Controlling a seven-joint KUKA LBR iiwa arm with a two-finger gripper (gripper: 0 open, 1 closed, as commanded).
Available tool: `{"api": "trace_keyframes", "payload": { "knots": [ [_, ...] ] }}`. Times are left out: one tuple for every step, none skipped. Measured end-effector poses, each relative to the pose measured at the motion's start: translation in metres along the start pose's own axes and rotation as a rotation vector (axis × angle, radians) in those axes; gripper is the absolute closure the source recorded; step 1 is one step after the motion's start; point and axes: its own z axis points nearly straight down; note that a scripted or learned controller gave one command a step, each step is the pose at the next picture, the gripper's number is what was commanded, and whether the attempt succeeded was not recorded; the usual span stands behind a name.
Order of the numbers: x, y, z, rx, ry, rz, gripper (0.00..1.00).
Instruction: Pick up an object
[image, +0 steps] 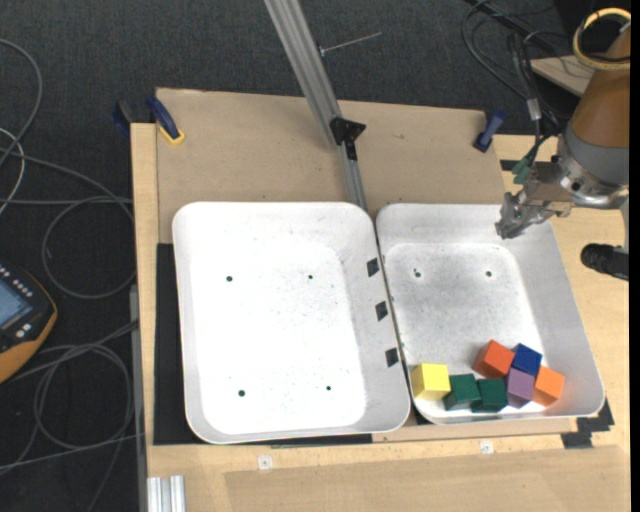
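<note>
Arm poised above the right bin (560, 300)
Pincer (510, 226) state unclear; blocks (490, 378) lie well below it, so isolate the yellow block (432, 379).

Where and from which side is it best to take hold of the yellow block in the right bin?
Probably grip the yellow block from above, by its far and near faces. Its left side is free and its top is exposed, but the green blocks sit against its right side and the bin wall is close in front.
</note>
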Motion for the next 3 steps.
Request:
{"api": "trace_keyframes", "payload": {
  "knots": [
    [0.000,0.001,0.001,0.007,0.001,0.001,1.00],
    [0.050,-0.017,0.010,0.013,0.005,-0.003,1.00],
    [0.109,-0.035,0.000,0.012,0.006,-0.005,1.00]
  ]
}}
